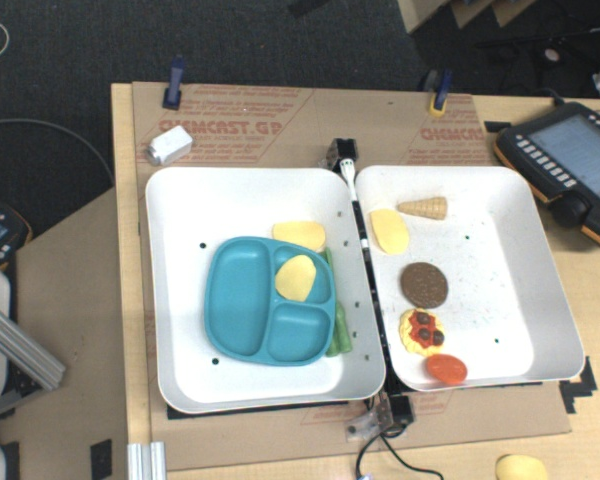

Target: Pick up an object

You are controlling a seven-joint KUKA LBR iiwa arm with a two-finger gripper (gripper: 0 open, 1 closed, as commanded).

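Observation:
The left white bin [180, 218] holds a teal divided tray [245, 303]. A yellow piece [296, 278] lies in the tray's upper right compartment. Another yellow piece [299, 235] rests on the bin floor just above the tray, and a green item [338, 330] lies along the tray's right edge. In the right white bin [500, 268] lie a yellow piece [388, 231], a small cone [423, 208], a brown round cookie [423, 284], a small pizza-like piece [421, 331] and a red-orange piece [446, 369].
A teach pendant [565, 163] sits at the right edge of the bench. A white block [170, 145] and two clamps [174, 85] stand on the cardboard behind the bins. A yellow object [520, 467] lies at the bottom right.

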